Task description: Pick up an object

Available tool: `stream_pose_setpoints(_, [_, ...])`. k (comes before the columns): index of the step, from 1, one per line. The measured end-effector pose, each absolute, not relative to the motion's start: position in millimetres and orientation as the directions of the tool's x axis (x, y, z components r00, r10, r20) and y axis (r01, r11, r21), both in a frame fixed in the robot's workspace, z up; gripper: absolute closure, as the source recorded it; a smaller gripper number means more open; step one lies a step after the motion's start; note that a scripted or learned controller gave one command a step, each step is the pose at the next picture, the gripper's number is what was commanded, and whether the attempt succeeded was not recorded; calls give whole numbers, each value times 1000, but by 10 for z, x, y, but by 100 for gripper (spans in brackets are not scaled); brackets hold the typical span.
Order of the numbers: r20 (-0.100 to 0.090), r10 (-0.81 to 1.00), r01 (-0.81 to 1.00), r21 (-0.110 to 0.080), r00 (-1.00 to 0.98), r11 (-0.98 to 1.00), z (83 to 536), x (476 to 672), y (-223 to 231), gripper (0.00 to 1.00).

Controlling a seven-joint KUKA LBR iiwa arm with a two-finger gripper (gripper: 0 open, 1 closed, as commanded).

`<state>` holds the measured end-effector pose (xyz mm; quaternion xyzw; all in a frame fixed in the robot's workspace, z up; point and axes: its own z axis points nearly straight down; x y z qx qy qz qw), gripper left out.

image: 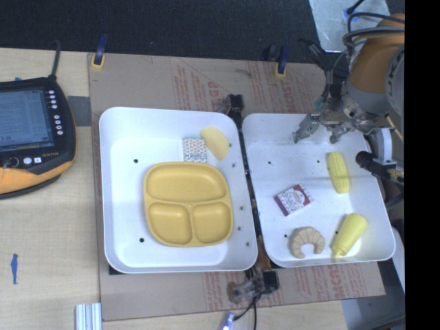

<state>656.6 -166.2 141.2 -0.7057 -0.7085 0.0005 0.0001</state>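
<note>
Grey arm, jaws spread wide over right bin

Jaws (320, 130) splayed wide, gripping nothing, hovering at far edge of right bin (275, 253). Below them in that bin: corn cob (337, 172) nearest, red packet (293, 199) toward the middle, croissant (306, 241) and yellow bottle (349, 234) along the near edge. Left bin (113, 184), beside right bin: yellow divided tray (188, 203), small patterned packet (194, 150), pale yellow piece (216, 141).

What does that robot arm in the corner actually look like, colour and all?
The arm is a rounded body with an orange band and grey casing beside it. Thin cables, one bluish, loop above it. At its end sits the tool, a dark metal piece with two slim grey fingers splayed like small legs.
</note>
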Motion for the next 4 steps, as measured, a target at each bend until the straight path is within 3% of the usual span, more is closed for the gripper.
stream_pose_setpoints(1, [-1,1000,1000,-1,-2,2,1423,6558,-2096,0])
stream_pose_setpoints(4, [0,1000,1000,-1,-5,5,1453,6566,-2115,0])
